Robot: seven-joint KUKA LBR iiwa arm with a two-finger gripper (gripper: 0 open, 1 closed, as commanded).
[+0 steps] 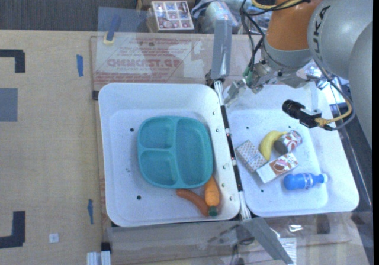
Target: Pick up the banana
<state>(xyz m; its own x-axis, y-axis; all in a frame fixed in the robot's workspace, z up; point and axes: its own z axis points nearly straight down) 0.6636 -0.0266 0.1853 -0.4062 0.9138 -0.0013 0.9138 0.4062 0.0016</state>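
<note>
Lying curved and smooth, yellow banana (270,141) among small cartons, right white bin (340,199), tool (251,77) state unclear.

In the left bin (115,110), a teal divided plate (174,151) with a carrot (212,194) and an orange sausage (191,197) beside it; in the right bin (340,199), a blue bottle (303,181), two small cartons (277,168) and a can (290,139).
</note>
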